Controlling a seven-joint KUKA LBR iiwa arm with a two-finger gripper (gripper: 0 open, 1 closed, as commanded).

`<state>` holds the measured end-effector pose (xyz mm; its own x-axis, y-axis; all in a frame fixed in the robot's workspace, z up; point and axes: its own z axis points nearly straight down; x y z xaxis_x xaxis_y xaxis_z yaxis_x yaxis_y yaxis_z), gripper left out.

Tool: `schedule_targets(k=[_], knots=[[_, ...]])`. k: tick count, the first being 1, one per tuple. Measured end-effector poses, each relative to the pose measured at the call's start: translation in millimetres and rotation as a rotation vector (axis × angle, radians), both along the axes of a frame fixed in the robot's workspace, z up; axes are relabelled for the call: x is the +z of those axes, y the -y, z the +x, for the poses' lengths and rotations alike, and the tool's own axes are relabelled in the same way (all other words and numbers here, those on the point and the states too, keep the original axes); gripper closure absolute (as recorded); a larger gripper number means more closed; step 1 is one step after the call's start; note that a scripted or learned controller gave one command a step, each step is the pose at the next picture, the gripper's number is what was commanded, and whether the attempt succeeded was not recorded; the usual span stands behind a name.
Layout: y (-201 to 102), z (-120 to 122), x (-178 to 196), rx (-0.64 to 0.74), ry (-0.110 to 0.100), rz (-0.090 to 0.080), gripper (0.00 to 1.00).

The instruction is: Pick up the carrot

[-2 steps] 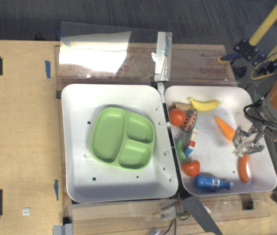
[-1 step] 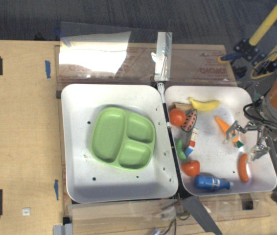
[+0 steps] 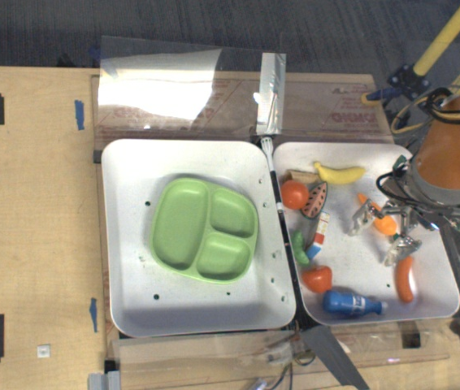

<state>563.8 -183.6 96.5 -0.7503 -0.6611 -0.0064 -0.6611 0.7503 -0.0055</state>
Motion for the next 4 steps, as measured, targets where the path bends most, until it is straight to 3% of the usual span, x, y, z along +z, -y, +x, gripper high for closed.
schedule_targets(k=[1, 2, 3, 4], knots=[[-9, -17, -7, 0.059, 0.005, -0.002, 0.0], [-12, -13, 6, 0.061, 0.016, 0.0, 1.0], [-36, -7, -5, 0.038, -0.002, 0.003, 1.0], [-61, 19, 101, 0.126, 0.008, -0.002, 1.0]])
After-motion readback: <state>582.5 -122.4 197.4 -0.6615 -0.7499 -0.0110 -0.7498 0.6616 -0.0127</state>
